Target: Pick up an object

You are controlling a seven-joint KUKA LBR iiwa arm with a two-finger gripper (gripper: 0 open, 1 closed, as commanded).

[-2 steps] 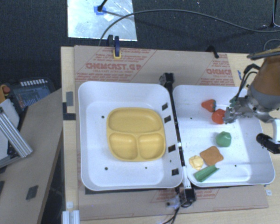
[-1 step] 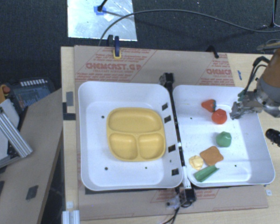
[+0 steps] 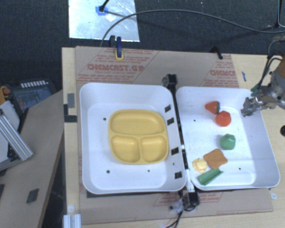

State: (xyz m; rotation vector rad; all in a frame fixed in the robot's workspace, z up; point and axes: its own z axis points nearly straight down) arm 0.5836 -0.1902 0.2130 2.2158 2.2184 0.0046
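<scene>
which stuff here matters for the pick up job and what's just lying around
For the job:
claw
red tomato
orange-red piece
green pepper
brown piece
yellow piece
long green piece
right bin

Lying about:
yellow divided plate
left bin
foil sheet

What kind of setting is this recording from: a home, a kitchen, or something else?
Most likely a robotics lab bench: two shallow white plastic bins sit on cardboard, one holding a yellow divided plate, the other small toy food pieces, with loose cables on dark carpet.
</scene>
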